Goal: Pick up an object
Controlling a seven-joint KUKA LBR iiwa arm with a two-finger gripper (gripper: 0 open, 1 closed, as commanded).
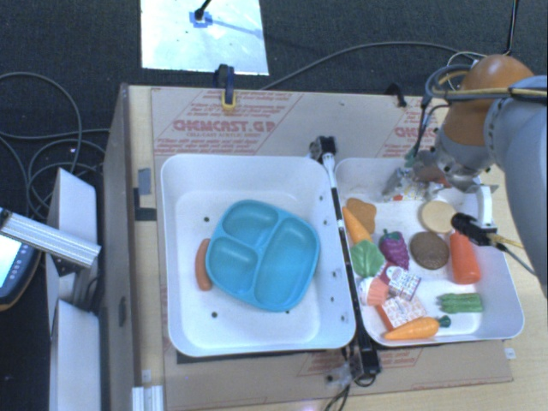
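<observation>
Camera view. The arm [505, 114] enters from the right and bends down over the far part of the right bin [514, 311]. Its gripper [414, 178] sits low near that bin's far wall; whether the pincer is apart or together cannot be told, and nothing is seen between its tips.

Right bin contents, placed relative to the brown round disc [429, 250]: a cream disc [437, 216] just beyond it; a red-orange cylinder [465, 259] just to its right; purple grapes [394, 247] to its left; a green leaf piece [367, 258] further left; green pea pods [461, 302] nearer the camera; a carrot [411, 329] near the front wall.

Left bin [184, 315]: a blue divided plate [261, 254] at centre, a sausage [203, 265] just beside the plate's left edge.
</observation>
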